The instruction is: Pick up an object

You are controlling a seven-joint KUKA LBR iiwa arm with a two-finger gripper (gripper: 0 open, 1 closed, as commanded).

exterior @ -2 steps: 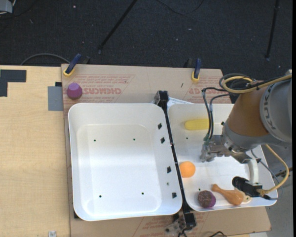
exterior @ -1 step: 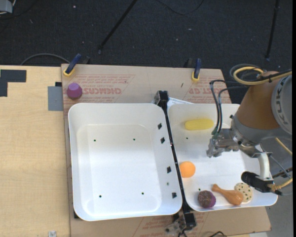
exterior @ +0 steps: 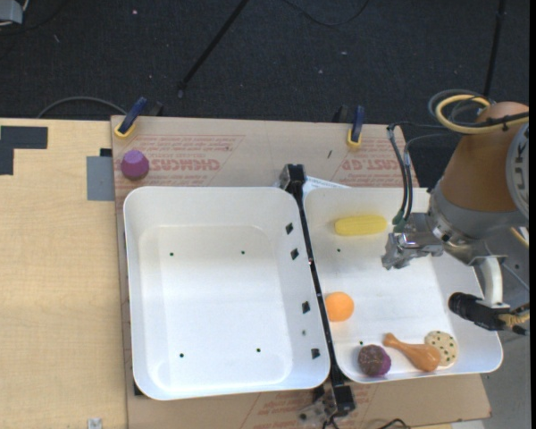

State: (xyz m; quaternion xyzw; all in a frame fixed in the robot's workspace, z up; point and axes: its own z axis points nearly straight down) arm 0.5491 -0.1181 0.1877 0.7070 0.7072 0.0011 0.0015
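Overhead, the gripper [exterior: 400, 250] is hanging over the right bin [exterior: 482, 351], just beside the yellow block [exterior: 360, 226]; its grip cannot be told. Red print on the cardboard sheet [exterior: 241, 150] is lying upside down, illegible.

Gripper [exterior: 400, 250] over right bin [exterior: 482, 357] beside yellow object [exterior: 360, 226], orange ball [exterior: 339, 307], purple ball [exterior: 373, 360], drumstick [exterior: 411, 350], cookie [exterior: 440, 348] near front edge, left bin [exterior: 138, 239] alongside.
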